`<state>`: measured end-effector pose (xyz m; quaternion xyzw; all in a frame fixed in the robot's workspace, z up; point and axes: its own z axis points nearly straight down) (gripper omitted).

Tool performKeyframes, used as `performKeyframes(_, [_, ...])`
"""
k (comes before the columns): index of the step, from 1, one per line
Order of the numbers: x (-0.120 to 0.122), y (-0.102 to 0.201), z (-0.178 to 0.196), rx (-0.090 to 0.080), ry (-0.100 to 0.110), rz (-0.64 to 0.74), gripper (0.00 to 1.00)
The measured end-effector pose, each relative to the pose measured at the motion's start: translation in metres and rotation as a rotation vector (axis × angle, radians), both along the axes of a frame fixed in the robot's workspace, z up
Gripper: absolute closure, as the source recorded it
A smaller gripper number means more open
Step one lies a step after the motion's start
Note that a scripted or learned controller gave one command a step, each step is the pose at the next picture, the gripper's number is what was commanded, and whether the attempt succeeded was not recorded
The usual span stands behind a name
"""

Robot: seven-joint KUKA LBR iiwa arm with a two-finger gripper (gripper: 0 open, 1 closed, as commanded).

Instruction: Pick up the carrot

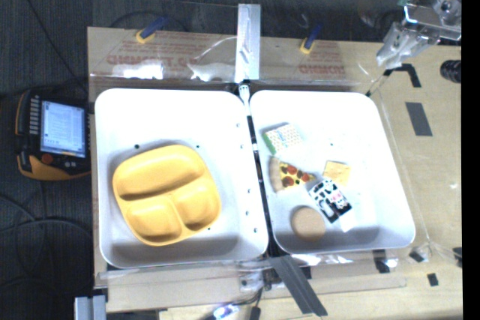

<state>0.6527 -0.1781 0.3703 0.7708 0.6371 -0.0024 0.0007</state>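
Observation:
My gripper (pixel 395 49) hangs above the bench at the back right, outside the right bin (pixel 375 116) and past its far right corner. It is well away from the objects and nothing shows in it. Inside the right bin lie a green-and-white patterned packet (pixel 283 137), a flat tan piece with red and orange spots (pixel 292 176), a small yellow wedge (pixel 337 171), a black-and-white patterned item (pixel 330 198) and a round tan disc (pixel 306 222). None of them has a clear carrot shape.
The left bin (pixel 120 109) holds a yellow divided tray (pixel 166 193). A metal divider post (pixel 248 41) stands at the back between the bins. A handheld pendant (pixel 52 135) lies to the left of the bench.

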Motion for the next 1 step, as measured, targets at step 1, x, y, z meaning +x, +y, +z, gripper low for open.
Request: performKeyframes(1, [0.0011, 0.0003, 0.0075, -0.003, 0.003, 0.001, 1.0])
